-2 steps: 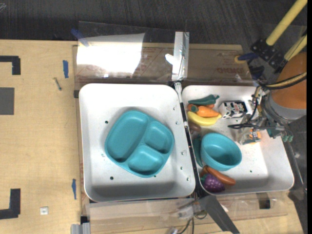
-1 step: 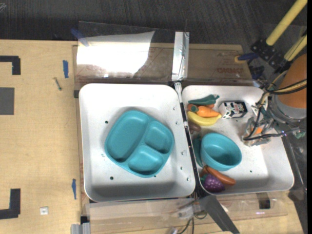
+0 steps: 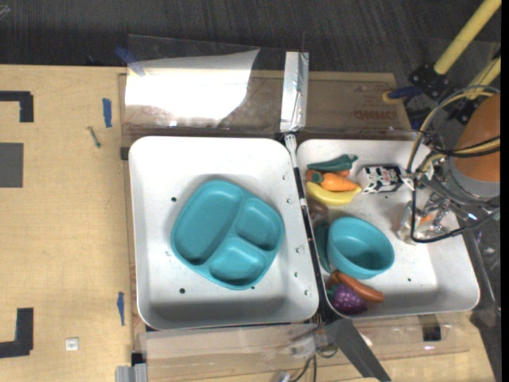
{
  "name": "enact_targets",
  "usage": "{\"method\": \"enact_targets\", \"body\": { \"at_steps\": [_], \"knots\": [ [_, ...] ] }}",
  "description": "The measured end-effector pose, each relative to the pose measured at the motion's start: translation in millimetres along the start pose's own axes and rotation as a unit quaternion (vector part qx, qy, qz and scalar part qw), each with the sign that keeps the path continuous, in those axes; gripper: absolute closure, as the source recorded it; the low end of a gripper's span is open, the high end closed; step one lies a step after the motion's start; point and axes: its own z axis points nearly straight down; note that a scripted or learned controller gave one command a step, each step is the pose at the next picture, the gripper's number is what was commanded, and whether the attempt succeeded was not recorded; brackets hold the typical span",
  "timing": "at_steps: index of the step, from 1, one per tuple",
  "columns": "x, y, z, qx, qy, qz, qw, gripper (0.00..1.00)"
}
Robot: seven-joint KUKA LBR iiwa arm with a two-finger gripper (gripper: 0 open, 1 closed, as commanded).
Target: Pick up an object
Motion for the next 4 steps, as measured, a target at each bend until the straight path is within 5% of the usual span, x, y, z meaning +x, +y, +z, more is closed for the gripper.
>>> {"method": "enact_targets", "body": {
  "at_steps": [1, 2, 3, 4],
  "knots": [
    [29, 32, 0, -0.001, 0.001, -0.181, 0.9835, 1.0],
    [31, 44, -1, -0.001, 0.0, -0.371, 0.9286, 1.0],
    [43, 81, -1, -0.001, 0.0, -0.589, 0.808, 1.0],
    [43, 82, 0, -0.002, -0.001, -0.72, 0.694, 1.0]
  ]
}}
